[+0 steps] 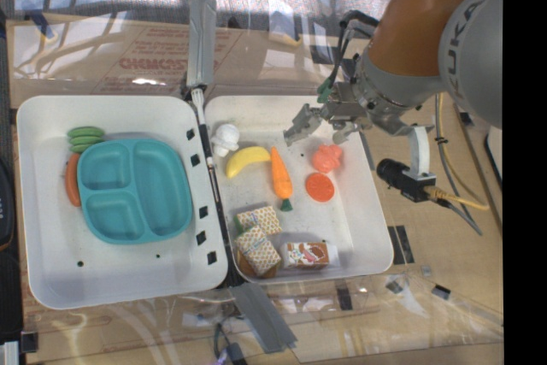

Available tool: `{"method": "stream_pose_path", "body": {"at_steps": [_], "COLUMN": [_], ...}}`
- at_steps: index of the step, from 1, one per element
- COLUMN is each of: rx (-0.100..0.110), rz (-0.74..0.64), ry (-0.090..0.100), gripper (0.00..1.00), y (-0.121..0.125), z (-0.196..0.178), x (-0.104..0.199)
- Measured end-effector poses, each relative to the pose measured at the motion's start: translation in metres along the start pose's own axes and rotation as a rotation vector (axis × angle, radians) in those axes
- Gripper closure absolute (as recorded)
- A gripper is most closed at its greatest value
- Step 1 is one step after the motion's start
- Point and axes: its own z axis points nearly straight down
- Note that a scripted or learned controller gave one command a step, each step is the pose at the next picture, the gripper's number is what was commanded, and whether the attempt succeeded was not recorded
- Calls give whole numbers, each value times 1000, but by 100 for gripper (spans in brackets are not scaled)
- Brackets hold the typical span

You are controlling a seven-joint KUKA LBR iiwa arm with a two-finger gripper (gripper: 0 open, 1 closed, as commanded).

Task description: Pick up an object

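Cardboard-brown bench (154, 55) sat under two shallow white plastic bins, with striped grey carpet beyond the top edge. Task was just "pick up an object", so the candidates were all in the right white bin (376, 222): a pinkish-orange lumpy toy (327, 157) and a flat round orange slice (320, 187) lay closest to the pincer, the slice just below the lumpy one. Left of those lay an orange plastic carrot with a green tip (281, 174), then a yellow plastic banana (247, 161) and a small white knobbly toy (226, 138) up against the left wall. Down at the bottom of that bin sat a couple of checkered waffle-like blocks (259, 238) and a small printed carton (306, 254) lying flat

The grey two-finger gripper (318, 122) hung over the upper middle of the right bin, just above the pinkish toy, fingers spread apart with nothing between them. Grey arm with the orange band (419, 21) came in from the right

Left white bin (43, 269) held a teal plastic divided tray (132, 188), a green pea pod toy (85, 137) at its top left corner and an orange-brown sausage-shaped piece (72, 182) tucked along its left side
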Motion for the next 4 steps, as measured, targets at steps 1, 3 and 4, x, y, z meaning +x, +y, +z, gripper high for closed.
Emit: {"method": "stream_pose_path", "body": {"at_steps": [1, 3, 4], "rx": [1, -2, -3], "rz": [-181, -390, -211], "ry": [1, 0, 0], "gripper": [0, 100, 100], "y": [-17, -5, 84], "z": [110, 188, 104], "x": [-11, -36, 2]}}
